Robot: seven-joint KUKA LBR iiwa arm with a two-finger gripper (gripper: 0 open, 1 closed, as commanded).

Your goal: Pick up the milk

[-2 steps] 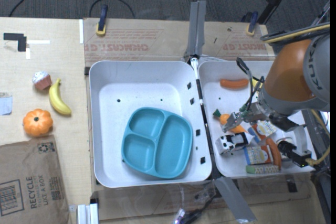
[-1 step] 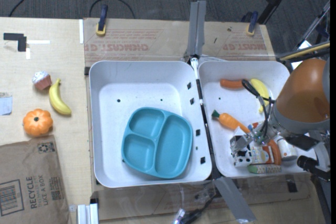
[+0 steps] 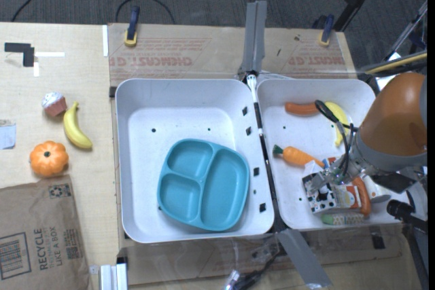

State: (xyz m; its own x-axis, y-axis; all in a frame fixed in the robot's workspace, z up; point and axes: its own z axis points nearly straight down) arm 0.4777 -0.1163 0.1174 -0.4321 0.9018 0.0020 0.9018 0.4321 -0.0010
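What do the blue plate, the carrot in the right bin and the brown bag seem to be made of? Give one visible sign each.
Plate: likely moulded plastic, smooth with a soft sheen and rounded compartments.
Carrot: probably toy plastic, with even orange colour and slight gloss.
Bag: brown paper, matt, creased, printed with a recycling mark.

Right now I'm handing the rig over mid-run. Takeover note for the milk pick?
Gripper: down in the right bin, right at the milk carton's upper edge. No grasp can be confirmed.
Milk carton: appears to rest on the floor of the right bin, near the front, just below the carrot.
Left bin: holds the blue divided plate.
Done: the approach to the carton.
Left: a secure grasp, then the lift.
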